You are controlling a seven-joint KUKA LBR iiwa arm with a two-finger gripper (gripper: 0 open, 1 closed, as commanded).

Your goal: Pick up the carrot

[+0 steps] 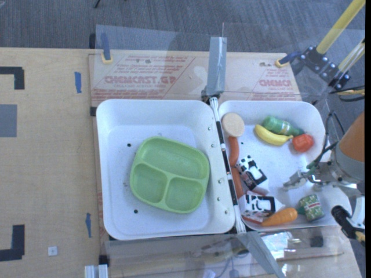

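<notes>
The carrot (280, 216), orange and stubby, lies near the front wall of the right bin (317, 113), beside a black-and-white item (259, 203). My gripper (298, 179) hovers over the right half of that bin, up and to the right of the carrot and apart from it. Nothing shows in its grasp. The grey arm with its orange band (355, 146) comes in from the right edge.
A long orange-red stick (233, 167) lies along the right bin's left wall, under a round beige disc (233, 124). Banana (272, 135), green bottle (281, 125) and red fruit (302, 142) sit at the back. A green can (311, 207) stands right of the carrot. The left bin (110, 172) holds a green divided plate (169, 174).
</notes>
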